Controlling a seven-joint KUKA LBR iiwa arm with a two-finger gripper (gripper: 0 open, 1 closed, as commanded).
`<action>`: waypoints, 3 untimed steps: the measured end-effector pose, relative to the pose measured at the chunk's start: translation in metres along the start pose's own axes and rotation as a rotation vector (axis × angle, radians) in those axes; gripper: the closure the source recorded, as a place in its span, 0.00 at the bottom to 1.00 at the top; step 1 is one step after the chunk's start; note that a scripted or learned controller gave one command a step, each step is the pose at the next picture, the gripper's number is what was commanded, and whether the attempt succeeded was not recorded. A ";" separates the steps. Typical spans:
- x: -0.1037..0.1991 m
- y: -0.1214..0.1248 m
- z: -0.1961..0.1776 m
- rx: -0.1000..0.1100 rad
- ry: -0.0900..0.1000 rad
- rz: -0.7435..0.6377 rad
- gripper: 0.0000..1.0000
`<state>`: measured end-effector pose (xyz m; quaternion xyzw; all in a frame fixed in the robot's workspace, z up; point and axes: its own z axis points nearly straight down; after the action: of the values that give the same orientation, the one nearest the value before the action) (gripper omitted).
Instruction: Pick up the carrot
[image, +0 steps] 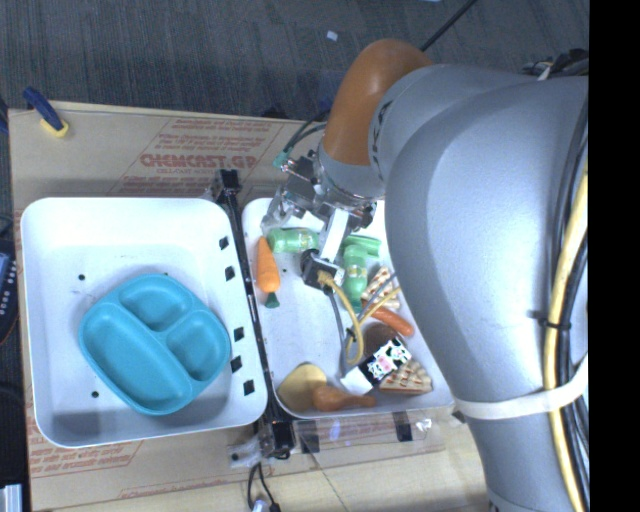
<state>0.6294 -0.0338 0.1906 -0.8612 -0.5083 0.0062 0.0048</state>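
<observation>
The carrot (267, 270) lies in the right bin (300, 330), close against its left wall and near the far left corner, and nothing holds it. Its long axis runs almost parallel to that wall, from the far side to the near side of the bin; the near end looks darker and narrower, so I judge it to be the tip, though I am not sure. The gripper (297, 215) hangs over the far edge of the same bin, just beside a green toy (292, 240) and near the carrot's far end. The wall leaves little room on the carrot's left side. So I think the gripper should come down over the middle of the carrot, closing across its short width, and keep away from the green toy. The left bin (60, 230) carries a blue divided plate (155, 342).
</observation>
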 end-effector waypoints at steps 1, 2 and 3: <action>-0.003 -0.008 0.000 0.002 0.001 -0.068 0.00; -0.041 0.037 0.089 -0.007 0.002 -0.059 0.00; -0.041 0.043 0.098 -0.009 0.006 0.269 0.00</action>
<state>0.6460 -0.0907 0.0923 -0.9215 -0.3883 0.0020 0.0017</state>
